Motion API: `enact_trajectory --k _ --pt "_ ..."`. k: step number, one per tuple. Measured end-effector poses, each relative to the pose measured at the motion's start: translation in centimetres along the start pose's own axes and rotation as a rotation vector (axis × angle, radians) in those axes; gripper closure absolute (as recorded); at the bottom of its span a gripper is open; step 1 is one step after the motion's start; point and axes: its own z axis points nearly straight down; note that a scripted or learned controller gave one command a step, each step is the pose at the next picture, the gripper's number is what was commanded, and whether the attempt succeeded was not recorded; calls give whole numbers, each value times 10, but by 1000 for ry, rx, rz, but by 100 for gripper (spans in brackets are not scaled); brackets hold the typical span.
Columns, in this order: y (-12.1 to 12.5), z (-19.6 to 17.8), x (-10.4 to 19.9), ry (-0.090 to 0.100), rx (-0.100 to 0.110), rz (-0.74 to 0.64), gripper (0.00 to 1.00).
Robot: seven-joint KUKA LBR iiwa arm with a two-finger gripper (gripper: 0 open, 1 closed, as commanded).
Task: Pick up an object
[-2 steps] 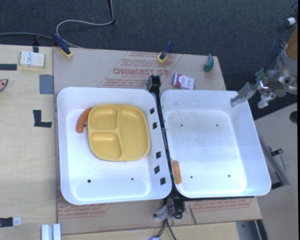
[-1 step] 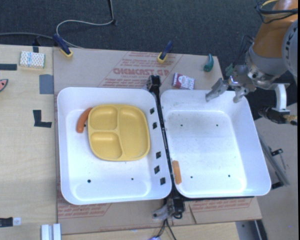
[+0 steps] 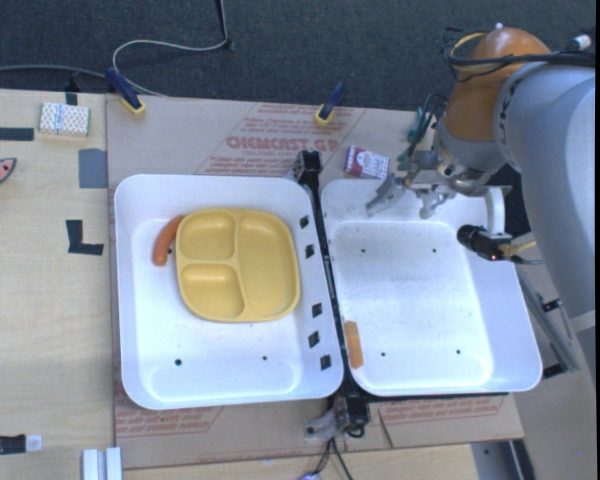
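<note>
So far nothing is picked up: the arm (image 3: pixel 540 98) sits at the upper right, its gripper (image 3: pixel 408 196) over the right bin's (image 3: pixel 430 358) top edge, fingers spread and bare. A yellow plate (image 3: pixel 238 265) and sausage (image 3: pixel 164 240) lie in the left bin (image 3: pixel 220 378); a small carrot (image 3: pixel 353 344) rests lower centre

A robotics lab: taped bench (image 3: pixel 40 268), clamped cardboard (image 3: pixel 270 143), loose cable (image 3: pixel 170 48), two white bins (image 3: pixel 130 298).
</note>
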Motion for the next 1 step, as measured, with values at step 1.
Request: enact_trajectory --k 1 --pt "1 12 30 -1 -2 0 0"
